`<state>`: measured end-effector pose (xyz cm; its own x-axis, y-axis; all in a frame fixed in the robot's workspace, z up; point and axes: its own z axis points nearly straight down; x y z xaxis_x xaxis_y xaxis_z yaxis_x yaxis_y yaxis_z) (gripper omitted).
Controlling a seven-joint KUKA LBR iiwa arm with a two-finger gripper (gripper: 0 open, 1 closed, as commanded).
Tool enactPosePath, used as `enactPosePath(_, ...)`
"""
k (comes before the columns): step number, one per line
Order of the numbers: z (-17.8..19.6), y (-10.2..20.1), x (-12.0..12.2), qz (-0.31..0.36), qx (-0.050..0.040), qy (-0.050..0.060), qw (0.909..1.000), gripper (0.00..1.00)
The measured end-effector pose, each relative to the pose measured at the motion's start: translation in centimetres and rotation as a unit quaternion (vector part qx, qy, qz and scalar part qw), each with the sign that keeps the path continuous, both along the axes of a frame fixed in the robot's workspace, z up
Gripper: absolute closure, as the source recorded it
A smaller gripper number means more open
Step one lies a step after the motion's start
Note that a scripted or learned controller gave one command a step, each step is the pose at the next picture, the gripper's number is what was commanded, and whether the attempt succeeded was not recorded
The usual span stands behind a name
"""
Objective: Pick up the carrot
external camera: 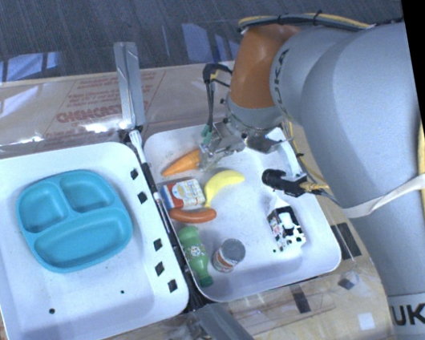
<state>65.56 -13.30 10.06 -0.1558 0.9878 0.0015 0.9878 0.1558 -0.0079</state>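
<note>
Orange tapered carrot (182, 163) lies in right white bin (323, 243), just above yellow banana (221, 184). Jaws (215, 145) sit at the carrot's thick end, touching it; can't tell whether they're spread or pinching.

White letters "UKA" (422, 314), the visible end of the maker's name, stand on the grey arm's base (416, 284) at lower right. Reddish print on the clear plastic sheet (87, 106) behind the bins is too blurred to read.
</note>
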Motion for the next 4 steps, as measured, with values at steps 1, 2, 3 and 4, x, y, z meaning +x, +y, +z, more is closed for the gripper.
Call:
enactPosePath(1, 3.5, -0.1, -1.1, 0.100, 0.0008, -0.002, 0.9949, 1.00)
enactPosePath(2, 3.5, -0.1, -1.1, 0.100, 0.0007, -0.002, 0.9950, 0.00)
enactPosePath(3, -0.1, 2.1, 0.4, 0.096, -0.0025, -0.010, 0.9953, 0.00)
enactPosePath(4, 1.0, 1.8, 0.4, 0.096, -0.0047, -0.008, 0.9953, 1.00)
